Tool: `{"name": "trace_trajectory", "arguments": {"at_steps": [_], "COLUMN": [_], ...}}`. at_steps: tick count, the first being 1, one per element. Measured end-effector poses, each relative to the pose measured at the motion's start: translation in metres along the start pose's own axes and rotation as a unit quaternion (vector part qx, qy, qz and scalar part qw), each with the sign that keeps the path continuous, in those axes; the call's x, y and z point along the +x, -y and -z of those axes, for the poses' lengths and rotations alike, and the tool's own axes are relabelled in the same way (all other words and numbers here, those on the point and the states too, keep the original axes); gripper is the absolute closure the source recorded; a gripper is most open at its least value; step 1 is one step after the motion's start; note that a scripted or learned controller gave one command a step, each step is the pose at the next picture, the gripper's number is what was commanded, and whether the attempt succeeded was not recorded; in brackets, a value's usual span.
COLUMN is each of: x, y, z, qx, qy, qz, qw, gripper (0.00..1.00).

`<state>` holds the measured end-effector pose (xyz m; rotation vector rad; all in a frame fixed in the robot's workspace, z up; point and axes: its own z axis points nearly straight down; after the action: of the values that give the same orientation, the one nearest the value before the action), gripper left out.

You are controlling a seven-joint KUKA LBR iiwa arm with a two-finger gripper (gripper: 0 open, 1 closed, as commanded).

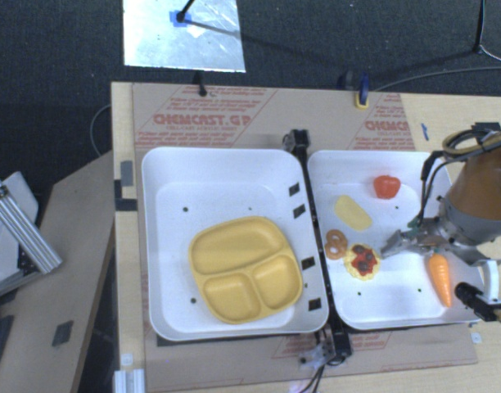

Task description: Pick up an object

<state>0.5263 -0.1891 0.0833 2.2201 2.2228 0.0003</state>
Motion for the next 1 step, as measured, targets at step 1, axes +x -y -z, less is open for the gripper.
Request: {"name": "trace_trajectory", "arguments": {"at_steps": [1], "x": [-0.0001], "y": [-0.0014], "z": [0.0128], "qx": [-0.002], "qy": [0.0], "qz": [0.0], "qw": [1.0], "gripper": [1.0]}}
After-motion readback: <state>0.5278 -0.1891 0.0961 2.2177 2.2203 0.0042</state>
